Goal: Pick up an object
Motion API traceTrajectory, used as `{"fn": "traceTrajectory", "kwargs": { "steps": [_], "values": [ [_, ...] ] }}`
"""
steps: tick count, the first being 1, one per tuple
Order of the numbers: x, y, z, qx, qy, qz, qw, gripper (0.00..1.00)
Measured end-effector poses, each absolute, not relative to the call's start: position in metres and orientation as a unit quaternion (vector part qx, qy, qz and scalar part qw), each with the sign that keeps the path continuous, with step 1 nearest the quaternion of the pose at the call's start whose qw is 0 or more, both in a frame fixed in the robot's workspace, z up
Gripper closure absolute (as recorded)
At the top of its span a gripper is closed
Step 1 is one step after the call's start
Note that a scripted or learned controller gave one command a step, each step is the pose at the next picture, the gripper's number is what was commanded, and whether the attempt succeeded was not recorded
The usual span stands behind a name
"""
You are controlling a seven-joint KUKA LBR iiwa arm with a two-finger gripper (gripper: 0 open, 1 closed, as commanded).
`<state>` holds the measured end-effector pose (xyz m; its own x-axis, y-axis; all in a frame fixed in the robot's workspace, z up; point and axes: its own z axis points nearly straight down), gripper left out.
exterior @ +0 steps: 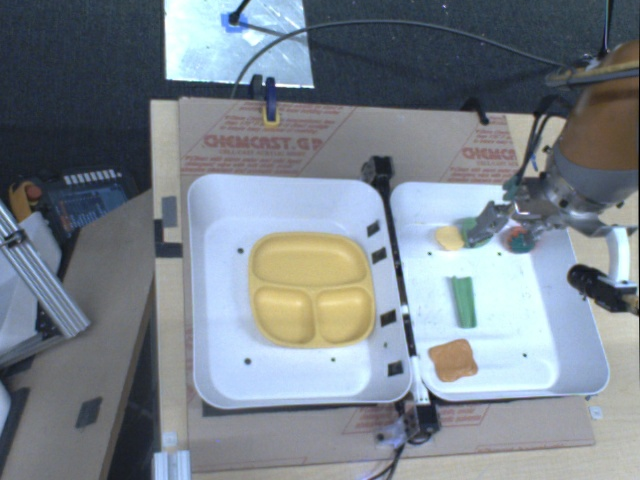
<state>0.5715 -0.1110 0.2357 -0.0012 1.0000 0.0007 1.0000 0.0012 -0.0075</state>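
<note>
Your gripper (487,226) hovers just beside the yellow piece (449,238) in the right bin (570,368); grip state, can't tell. Center over it, then descend straight.

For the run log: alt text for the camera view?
The gripper hovers beside a yellow piece in the right bin, which also holds a green stick and orange piece. The left bin holds a yellow divided tray.

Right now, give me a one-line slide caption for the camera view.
Gripper low in the right bin beside a yellow piece, green stick and orange piece nearby; yellow divided tray in left bin.
</note>
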Motion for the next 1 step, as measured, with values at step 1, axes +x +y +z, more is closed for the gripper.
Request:
{"fn": "traceTrajectory", "kwargs": {
  "steps": [1],
  "values": [
    [0.5735, -0.1108, 0.2399, -0.706, -0.708, -0.0003, -0.001, 0.0]
  ]
}}
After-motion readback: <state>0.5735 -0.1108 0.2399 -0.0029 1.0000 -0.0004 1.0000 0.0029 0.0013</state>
